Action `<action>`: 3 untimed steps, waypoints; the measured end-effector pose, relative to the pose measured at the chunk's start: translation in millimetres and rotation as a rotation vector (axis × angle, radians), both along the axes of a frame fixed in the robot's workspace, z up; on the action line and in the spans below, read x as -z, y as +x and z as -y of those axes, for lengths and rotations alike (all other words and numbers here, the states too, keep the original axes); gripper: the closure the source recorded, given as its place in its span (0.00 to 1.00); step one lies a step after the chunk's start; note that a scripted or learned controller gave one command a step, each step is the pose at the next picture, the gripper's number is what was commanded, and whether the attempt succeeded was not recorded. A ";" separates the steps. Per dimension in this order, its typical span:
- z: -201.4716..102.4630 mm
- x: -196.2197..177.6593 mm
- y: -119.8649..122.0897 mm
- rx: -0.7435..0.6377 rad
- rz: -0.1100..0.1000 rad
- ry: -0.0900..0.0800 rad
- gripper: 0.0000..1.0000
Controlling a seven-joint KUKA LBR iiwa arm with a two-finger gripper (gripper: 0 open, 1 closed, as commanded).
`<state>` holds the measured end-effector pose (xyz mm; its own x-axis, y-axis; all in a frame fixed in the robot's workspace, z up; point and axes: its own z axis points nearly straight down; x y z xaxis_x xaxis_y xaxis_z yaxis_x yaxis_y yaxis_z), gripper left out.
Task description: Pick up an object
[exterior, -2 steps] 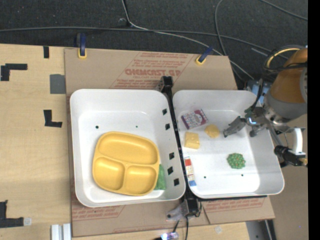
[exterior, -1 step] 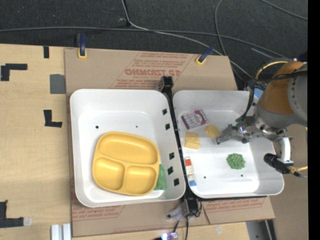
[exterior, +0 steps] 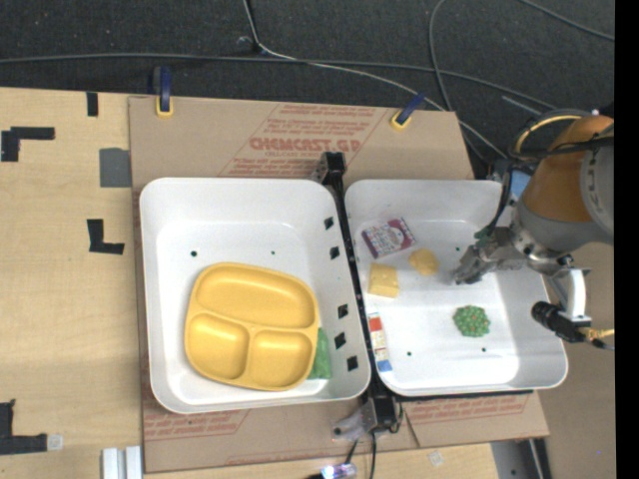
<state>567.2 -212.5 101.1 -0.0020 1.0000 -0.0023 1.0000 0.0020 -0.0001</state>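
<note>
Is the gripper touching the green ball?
Apart. In the camera view, bare white bin floor separates the gripper from the green ball below it.

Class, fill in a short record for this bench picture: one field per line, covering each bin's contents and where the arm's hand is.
left bin: yellow divided tray, green item at its right edge
right bin: purple packet, two yellow pieces, green lump, slim packet by the divider
hand: low over the right bin, above the green lump
hand's grip: cannot tell

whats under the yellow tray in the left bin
A green thing pokes out from under the yellow tray at its right edge, on the left bin floor. The tray hides the rest.
</note>
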 end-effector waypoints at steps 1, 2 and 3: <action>9.8 -54.7 -0.7 0.001 0.004 0.001 1.00; 11.0 -98.6 -4.7 0.001 0.003 0.001 1.00; 10.7 -99.0 -4.4 0.001 0.000 0.002 1.00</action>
